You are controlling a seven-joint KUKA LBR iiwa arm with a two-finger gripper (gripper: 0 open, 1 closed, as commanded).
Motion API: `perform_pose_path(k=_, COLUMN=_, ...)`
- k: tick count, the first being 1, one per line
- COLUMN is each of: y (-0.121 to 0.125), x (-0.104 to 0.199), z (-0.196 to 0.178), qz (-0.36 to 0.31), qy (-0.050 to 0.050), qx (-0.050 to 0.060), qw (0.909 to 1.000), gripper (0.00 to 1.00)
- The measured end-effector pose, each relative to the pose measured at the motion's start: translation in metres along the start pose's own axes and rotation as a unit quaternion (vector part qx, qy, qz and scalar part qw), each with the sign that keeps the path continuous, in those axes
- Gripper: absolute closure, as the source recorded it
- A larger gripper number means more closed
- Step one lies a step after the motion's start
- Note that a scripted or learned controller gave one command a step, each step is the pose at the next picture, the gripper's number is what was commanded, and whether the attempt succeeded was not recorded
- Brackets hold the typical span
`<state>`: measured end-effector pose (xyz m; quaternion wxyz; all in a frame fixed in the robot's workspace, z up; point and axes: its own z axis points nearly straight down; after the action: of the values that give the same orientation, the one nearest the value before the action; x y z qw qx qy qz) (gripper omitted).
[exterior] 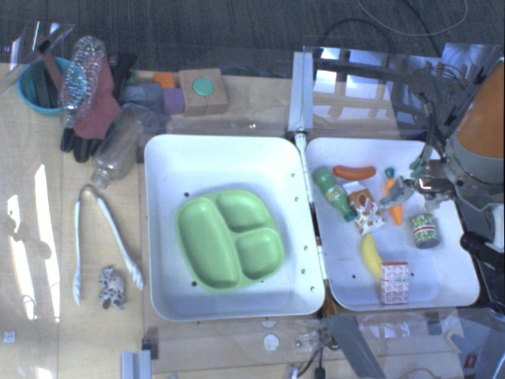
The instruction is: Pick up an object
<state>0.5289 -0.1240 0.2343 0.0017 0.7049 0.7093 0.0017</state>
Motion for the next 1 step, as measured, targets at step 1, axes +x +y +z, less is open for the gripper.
perform_pose_path(k=1, y=0.0198, x=-0.0443, z=0.0869, qz=-0.029, qy=0.000, qx=0.000, qw=0.9996, gripper=0.00)
